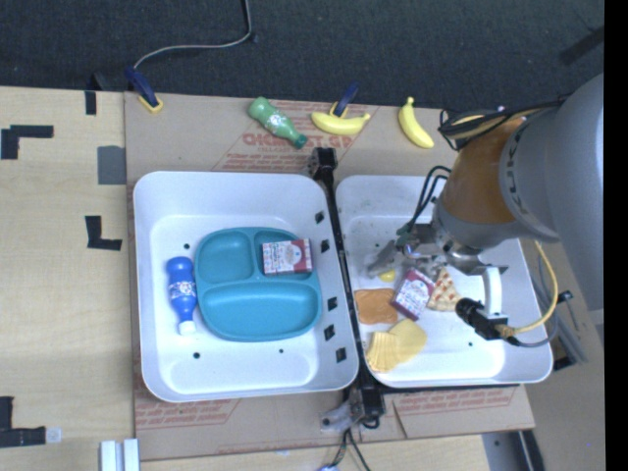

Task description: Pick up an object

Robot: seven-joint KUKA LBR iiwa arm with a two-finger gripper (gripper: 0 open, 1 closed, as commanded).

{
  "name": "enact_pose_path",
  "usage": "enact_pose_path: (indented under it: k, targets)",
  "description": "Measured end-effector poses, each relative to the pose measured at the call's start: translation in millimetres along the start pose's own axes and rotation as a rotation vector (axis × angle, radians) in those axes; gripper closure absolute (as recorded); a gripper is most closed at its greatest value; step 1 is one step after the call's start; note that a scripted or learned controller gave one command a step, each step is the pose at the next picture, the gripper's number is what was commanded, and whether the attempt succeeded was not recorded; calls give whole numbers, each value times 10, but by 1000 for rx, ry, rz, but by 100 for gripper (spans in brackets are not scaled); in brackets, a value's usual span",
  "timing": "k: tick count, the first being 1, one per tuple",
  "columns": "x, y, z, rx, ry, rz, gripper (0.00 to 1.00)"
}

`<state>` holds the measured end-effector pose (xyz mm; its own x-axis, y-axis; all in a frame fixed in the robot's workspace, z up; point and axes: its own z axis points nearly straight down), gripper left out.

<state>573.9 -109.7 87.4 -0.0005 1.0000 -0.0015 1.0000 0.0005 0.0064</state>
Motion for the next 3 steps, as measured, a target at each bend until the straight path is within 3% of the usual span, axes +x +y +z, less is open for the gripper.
enact_pose_path:
  k: [1, 2, 3]
  targets:
    - [133, 594, 16, 1, 0, -2, 0]
    - [68, 216, 9, 2, 0, -1, 0]
    - [91, 862, -129, 6, 1, -1, 0]
